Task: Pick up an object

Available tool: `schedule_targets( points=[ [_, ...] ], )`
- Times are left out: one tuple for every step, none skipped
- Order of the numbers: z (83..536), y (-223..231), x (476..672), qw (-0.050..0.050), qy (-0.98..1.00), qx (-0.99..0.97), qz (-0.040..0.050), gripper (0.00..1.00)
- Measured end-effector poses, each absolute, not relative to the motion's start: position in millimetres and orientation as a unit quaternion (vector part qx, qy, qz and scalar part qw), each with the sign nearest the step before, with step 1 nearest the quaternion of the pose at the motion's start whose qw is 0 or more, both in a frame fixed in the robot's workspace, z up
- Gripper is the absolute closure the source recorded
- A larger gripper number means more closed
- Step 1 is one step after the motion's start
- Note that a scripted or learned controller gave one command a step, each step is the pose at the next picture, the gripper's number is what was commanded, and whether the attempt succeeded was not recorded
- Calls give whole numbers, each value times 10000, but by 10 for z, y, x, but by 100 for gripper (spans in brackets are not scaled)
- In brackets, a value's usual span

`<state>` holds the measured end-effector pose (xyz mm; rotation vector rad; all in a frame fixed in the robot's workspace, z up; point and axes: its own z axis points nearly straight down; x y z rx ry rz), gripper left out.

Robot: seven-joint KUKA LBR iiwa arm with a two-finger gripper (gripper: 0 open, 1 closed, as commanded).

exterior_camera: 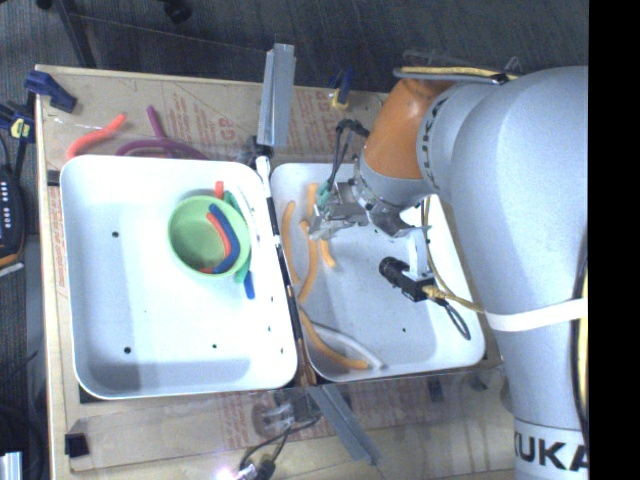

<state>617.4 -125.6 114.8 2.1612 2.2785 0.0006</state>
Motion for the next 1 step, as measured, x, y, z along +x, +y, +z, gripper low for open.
schedule_targets(
  points=[
    [1148, -1255, 6174, 6, 7256, 6881, 2, 0]
  ],
)
